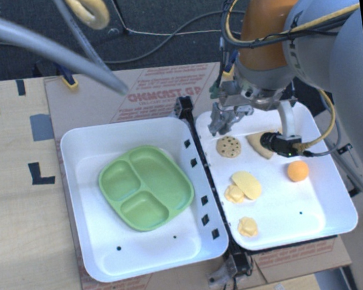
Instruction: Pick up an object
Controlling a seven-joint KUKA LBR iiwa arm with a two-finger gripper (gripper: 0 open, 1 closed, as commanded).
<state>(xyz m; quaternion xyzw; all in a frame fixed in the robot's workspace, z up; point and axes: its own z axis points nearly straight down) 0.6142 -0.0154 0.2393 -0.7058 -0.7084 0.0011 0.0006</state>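
While our jaws (222, 124) hover just above the cookie (228, 146) in the right bin (326, 218), nothing is lifted yet; we judge the pick barely begun, with descent, closing and lifting left. We cannot tell whether the jaws are open or closed. Being round and flat, the cookie has no long axis and points no way. It lies near the divider, speckled face up.
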